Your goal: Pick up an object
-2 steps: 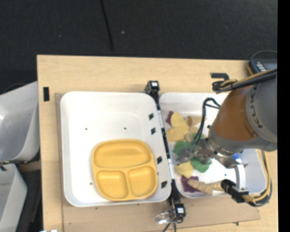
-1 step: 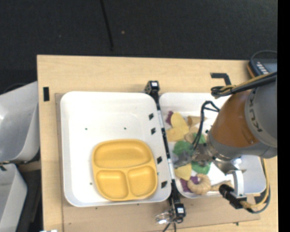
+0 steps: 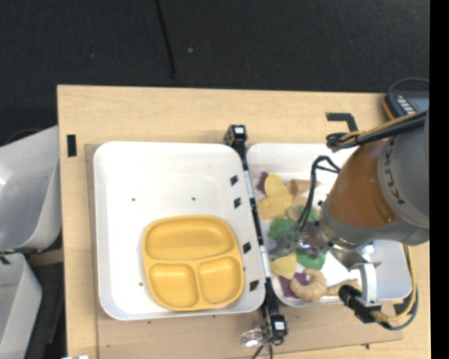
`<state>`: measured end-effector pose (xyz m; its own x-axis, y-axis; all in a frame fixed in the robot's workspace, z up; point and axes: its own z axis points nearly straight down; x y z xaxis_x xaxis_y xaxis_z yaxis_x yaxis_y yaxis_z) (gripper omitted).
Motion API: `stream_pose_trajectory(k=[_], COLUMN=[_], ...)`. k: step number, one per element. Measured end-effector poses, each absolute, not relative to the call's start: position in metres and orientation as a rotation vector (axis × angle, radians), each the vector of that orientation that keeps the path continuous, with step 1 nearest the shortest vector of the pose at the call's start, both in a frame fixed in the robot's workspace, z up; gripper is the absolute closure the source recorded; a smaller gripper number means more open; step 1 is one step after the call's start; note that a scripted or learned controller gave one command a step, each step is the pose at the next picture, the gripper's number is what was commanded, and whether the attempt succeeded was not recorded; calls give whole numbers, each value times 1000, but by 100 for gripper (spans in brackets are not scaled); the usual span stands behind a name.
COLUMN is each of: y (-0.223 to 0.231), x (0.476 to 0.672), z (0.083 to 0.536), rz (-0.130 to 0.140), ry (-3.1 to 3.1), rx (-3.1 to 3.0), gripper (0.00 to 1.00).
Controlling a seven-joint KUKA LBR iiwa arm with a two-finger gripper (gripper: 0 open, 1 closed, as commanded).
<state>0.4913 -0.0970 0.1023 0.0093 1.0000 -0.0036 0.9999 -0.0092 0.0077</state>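
The right bin (image 3: 284, 155) holds a heap of small toy foods: a purple piece (image 3: 263, 180), yellow pieces (image 3: 275, 199), a green piece (image 3: 311, 259), a pale yellow piece (image 3: 284, 265) and a tan and purple piece (image 3: 308, 283). My arm, with its orange band (image 3: 359, 189), leans down over this bin from the right. The gripper (image 3: 305, 242) is low among the green and yellow pieces at the bin's middle. The wrist hides its fingers and whatever lies directly below them.
The left bin (image 3: 120, 170) holds a yellow three-compartment tray (image 3: 192, 262) in its near half. A divider with black clips (image 3: 247, 200) runs between the bins. A black cable (image 3: 314, 178) loops beside the arm. The wooden bench (image 3: 209, 111) surrounds both bins.
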Motion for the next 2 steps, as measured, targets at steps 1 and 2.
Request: stream_pose_trajectory(k=[1, 2], y=[-93, -42], x=[493, 490], z=[280, 252], rz=[18, 0], ry=[2214, 2227], rx=[2206, 2215], gripper=[0, 0])
